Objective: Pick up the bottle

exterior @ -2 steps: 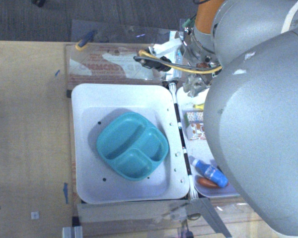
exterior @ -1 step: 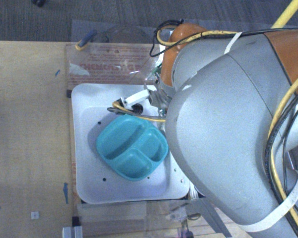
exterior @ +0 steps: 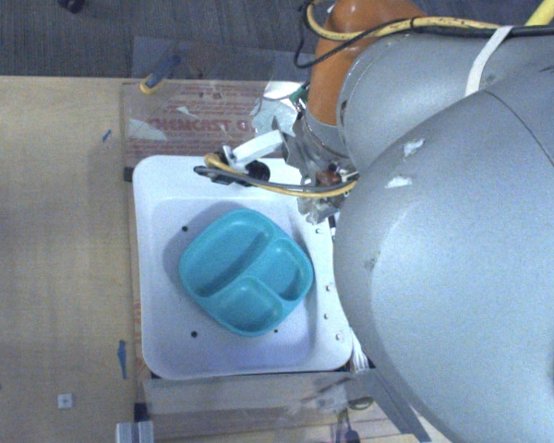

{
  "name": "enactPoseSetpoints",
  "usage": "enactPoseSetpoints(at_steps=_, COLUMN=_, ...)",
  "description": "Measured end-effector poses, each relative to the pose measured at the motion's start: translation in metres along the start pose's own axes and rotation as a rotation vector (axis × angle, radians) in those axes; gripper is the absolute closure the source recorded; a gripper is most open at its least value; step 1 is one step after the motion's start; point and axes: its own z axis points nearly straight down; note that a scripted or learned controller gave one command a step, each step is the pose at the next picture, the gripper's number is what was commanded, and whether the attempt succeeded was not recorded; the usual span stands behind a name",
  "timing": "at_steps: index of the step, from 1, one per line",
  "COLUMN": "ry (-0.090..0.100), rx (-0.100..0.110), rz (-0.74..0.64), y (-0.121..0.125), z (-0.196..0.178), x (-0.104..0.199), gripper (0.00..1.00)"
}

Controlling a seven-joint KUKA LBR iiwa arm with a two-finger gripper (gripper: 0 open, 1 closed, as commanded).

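A robotics lab is showing here. A grey arm point(exterior: 462, 238) is reaching over a white bin point(exterior: 157, 340) sitting on a wooden bench point(exterior: 46, 247), with cables point(exterior: 258, 181) trailing.

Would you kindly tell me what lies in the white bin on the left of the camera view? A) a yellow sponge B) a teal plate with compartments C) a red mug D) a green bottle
B: a teal divided plate lies flat on the floor of the white bin, its moulded compartments facing up.

Teal divided tray point(exterior: 246, 272) in white bin point(exterior: 157, 247); grey arm point(exterior: 452, 238), orange band point(exterior: 351, 35); tan bench point(exterior: 46, 247)
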Motion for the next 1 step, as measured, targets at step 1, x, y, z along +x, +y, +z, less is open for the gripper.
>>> enactPoseSetpoints(at_steps=1, ry=0.001, rx=-0.002, rz=0.155, y=0.0030, z=-0.0276, x=0.0182, gripper=1.00)
